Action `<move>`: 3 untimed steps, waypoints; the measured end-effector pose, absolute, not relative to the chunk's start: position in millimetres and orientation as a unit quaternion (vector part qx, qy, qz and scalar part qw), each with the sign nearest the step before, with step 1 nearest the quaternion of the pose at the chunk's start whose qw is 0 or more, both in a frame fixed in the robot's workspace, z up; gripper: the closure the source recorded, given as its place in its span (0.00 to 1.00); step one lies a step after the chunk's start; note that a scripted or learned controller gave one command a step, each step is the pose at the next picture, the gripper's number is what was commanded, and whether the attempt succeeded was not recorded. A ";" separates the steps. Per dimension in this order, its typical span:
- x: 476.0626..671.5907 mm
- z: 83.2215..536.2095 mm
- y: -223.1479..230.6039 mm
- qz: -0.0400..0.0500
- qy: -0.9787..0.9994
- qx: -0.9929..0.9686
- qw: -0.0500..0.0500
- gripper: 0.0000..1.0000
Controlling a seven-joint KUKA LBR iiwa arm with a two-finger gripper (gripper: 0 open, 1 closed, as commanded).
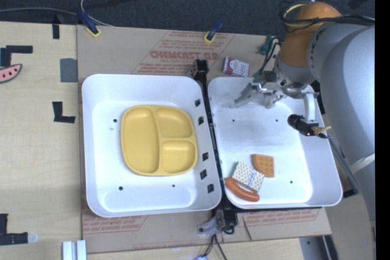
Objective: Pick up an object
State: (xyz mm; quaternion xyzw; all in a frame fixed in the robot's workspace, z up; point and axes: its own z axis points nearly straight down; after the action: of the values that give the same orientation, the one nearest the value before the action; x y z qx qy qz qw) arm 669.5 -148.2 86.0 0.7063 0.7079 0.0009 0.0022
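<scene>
Tool (244,96), fingers apart and empty, sits upper-left in right bin (317,192); I judge hot dog (242,189) lies well below it, lower-left corner.

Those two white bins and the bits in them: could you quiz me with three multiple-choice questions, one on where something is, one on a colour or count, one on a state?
1. Where does the yellow tray lie?
A. in the left bin
B. in the right bin
C. on the cardboard outside both

2. How many small items lie in the right bin's near corner?
A. one
B. three
C. five

3. What is the gripper doing?
A. lifting the tray
B. holding the sausage
C. holding nothing visible, over the right bin's far edge

Answers:
1 A, the divided tray sits in the left bin.
2 B, a sausage, a patterned packet and a waffle piece.
3 C, nothing shows at its tip, and all three items lie on the bin floor.
</scene>
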 end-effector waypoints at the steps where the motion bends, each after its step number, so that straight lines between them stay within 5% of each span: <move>1: 659.5 85.4 -111.0 0.000 0.708 0.706 0.001 0.00; 3: 541.0 86.5 -121.3 0.001 0.707 0.707 0.002 0.00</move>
State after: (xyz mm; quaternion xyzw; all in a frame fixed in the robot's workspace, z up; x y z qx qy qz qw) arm 541.0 -121.3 86.5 0.7070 0.7073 0.0008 0.0022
